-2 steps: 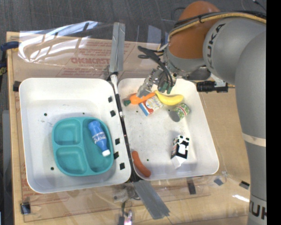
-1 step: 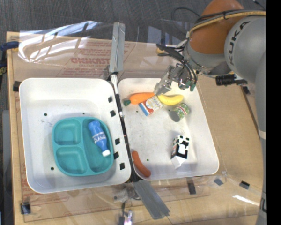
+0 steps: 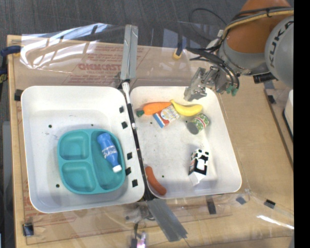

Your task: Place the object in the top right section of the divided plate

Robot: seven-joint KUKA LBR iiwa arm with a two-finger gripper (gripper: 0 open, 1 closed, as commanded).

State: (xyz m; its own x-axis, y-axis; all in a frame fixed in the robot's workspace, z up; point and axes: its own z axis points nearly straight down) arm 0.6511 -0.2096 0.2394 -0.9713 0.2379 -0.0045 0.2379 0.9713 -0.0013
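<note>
Item: gripper, finger state we cannot tell, above banana; we risk snagging crowding carrot.

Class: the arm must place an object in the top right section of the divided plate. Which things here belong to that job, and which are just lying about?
Belong to the job:
divided plate
blue bottle, already lying in the plate
gripper

Lying about:
carrot
banana
green can
black-and-white carton
sausage

Red "CHEMCAST" lettering on the clear sheet.
</note>
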